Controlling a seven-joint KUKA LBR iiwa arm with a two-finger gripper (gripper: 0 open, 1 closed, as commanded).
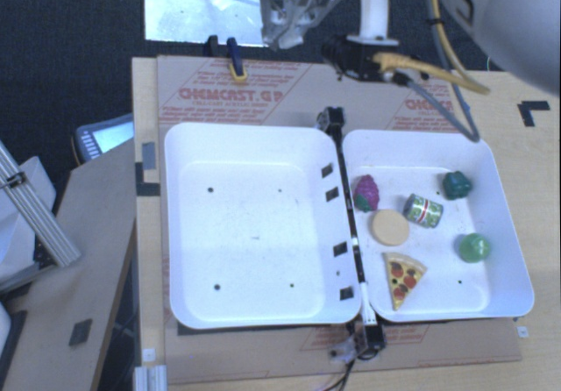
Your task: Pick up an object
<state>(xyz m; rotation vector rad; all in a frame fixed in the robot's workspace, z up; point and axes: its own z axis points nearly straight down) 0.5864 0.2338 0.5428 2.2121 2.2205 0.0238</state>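
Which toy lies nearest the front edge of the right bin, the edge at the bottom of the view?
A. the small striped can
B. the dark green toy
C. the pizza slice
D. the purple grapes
C: the pizza slice sits lowest in the right bin, below the tan disc, while the grapes, can and dark green toy lie farther back.

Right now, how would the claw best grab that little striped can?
Probably from straight above, across its round sides. The can lies tipped over in the right bin, so the fingers should straddle its narrow body, not its ends. The tan disc sits close beside it.
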